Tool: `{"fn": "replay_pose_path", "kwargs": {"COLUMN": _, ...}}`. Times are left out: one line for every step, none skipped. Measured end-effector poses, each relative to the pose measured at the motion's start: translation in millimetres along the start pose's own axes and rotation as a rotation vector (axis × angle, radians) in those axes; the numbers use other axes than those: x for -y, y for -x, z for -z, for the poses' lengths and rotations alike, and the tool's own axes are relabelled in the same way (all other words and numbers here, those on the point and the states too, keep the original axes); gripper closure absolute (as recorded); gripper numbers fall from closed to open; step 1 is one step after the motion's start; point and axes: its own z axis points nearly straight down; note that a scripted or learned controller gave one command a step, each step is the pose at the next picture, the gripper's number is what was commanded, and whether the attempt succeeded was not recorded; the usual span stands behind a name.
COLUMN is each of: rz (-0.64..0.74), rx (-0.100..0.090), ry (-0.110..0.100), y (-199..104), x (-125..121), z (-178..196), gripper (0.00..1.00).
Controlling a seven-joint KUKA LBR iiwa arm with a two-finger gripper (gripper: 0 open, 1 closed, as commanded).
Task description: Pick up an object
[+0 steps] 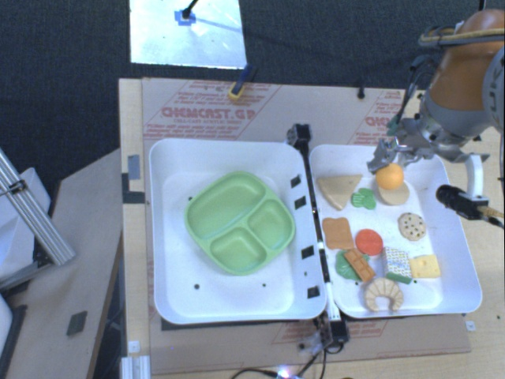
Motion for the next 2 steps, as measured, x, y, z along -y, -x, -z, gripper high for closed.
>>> {"fn": "replay_pose_path", "kwargs": {"rz": 0.0, "rx": -0.001, "ry": 0.0, "y": -45.2, "x": -27.2, "z": -11.1, "gripper": 1.0}}
{"fn": "replay_pose_path", "kwargs": {"rz": -0.002, "rx": 0.0, "ry": -0.001, "y": -57.6, "x": -31.3, "z": -2.1, "gripper": 1.0}}
